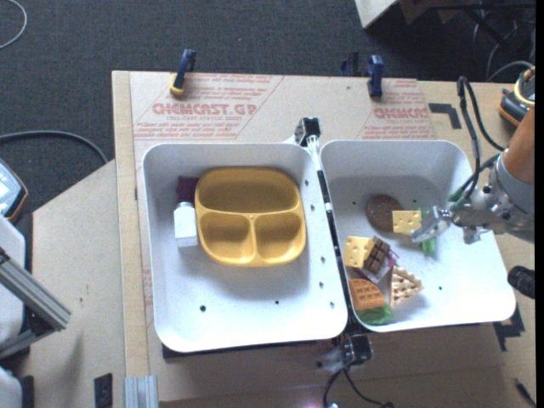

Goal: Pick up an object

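Observation:
My gripper (449, 229) hangs low over the right bin (442, 160), near its right side, and stands open with nothing between its fingers. Its left fingertip (427, 230) is just right of a yellow cheese piece (406, 221) and right above a small green piece (427, 246). A brown round cookie (382, 207) lies behind the cheese piece. Toward the bin's front left lie a cheese block (358, 250), a dark brown bar (379, 258), a waffle (365, 293), a pale triangular slice (407, 285) and a green item (379, 315).
The left bin (161, 262) holds a yellow divided plate (251, 215), a white bottle (185, 224) and a dark purple item (187, 185) at the plate's left. Blue clamps (184, 66) (374, 70) stand at the board's far edge. Cables (473, 126) run beside the arm.

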`<state>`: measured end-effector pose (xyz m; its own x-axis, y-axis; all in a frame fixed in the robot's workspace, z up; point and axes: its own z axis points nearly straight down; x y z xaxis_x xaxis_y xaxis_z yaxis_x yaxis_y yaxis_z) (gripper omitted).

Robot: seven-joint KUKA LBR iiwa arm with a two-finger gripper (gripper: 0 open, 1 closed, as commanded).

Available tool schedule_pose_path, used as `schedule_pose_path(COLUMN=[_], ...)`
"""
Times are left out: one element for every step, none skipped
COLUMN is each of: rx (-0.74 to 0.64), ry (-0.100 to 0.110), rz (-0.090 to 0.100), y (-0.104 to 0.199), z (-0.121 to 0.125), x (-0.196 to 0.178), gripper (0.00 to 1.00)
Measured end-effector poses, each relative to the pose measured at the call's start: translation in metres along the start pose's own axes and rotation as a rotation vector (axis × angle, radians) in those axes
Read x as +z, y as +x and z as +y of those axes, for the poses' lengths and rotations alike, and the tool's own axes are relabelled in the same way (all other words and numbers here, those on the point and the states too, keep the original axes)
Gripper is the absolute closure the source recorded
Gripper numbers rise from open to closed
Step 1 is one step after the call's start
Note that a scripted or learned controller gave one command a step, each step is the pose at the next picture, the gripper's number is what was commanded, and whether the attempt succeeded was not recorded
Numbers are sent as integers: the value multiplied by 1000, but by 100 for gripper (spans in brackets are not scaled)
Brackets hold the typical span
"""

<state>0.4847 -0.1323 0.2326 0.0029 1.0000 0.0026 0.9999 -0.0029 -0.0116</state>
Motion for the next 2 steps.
schedule_pose_path(rx=[-3,-3], ry=[-11,-5], rz=[-2,0], y=[0,-1], z=[2,7], x=[-5,38], gripper=[0,0])
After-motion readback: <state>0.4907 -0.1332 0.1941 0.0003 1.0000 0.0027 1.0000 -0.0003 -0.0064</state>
